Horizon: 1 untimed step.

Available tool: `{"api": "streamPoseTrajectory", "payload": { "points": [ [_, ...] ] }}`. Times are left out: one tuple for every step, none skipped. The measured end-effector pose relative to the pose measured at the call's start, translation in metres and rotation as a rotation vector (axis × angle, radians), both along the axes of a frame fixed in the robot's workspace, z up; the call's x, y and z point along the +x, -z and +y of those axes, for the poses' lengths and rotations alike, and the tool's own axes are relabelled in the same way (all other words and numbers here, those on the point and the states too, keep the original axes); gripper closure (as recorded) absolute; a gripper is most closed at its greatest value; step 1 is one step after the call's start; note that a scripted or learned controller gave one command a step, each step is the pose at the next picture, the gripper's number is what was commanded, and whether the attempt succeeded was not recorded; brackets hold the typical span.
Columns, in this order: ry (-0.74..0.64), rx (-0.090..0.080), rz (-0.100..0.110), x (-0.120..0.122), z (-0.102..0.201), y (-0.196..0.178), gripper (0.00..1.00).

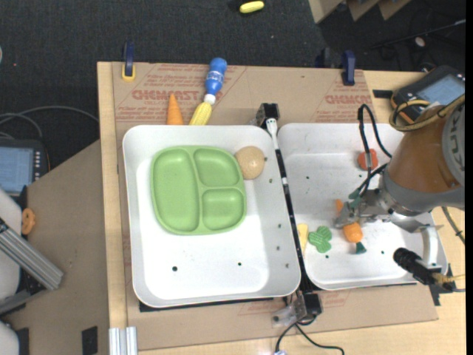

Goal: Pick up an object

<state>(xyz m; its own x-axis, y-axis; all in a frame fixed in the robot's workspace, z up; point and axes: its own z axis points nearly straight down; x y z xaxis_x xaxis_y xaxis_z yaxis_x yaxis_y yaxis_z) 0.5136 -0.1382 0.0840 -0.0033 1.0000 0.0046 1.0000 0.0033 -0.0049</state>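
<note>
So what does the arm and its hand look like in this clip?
The arm is bulky and rounded: an orange-brown band sits above a grey wrist section. The hand is a small dark metal assembly. Black cables loop beside the arm.

Even bright overhead light, soft shadows, slightly soft focus throughout.

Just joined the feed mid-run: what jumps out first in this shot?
The green divided plate fills much of the left bin, with a tan ball at its upper right edge. In the right bin, the arm's gripper is down among small toys, beside an orange piece and a green one.
</note>
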Motion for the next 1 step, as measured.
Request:
{"api": "streamPoseTrajectory", "payload": {
  "points": [
    [-0.009, -0.002, -0.017, 0.0209, 0.1013, -0.1072, 1.00]
  ]
}}
